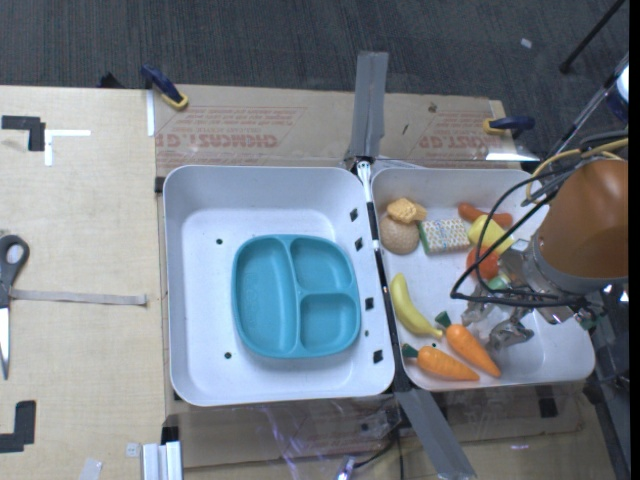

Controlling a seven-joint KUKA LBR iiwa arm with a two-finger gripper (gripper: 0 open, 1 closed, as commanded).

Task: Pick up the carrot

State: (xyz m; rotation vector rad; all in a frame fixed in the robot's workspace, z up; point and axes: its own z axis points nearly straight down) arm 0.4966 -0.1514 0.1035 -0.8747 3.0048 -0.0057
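Nearest, at the right bin's (pixel 560 368) six o'clock edge, lie two carrots, touching: carrot one (pixel 445 365) lower, tip toward four o'clock, and carrot two (pixel 472 349) just above it at its two o'clock. The gripper (pixel 500 326) hangs just beside carrot two, at its two o'clock; whether its fingers are spread or closed I cannot tell, and no carrot shows between them. One banana (pixel 410 308) lies at nine o'clock of the gripper, along the bin's left wall.

One teal tray (pixel 297 295) with three compartments sits mid-way in the left bin (pixel 190 268).

Further back in the right bin: one round tan piece (pixel 399 235), one small biscuit-like piece (pixel 405 210) touching it at twelve o'clock, one green-speckled block (pixel 445 234) at its three o'clock, then one yellow piece (pixel 490 232) and orange-red pieces (pixel 472 211) partly behind cables. The arm's orange band (pixel 592 218) looms at three o'clock.

Furthest, two clamps (pixel 165 86) hold cardboard (pixel 260 133). One pair of scissors (pixel 8 288) lies at far nine o'clock.
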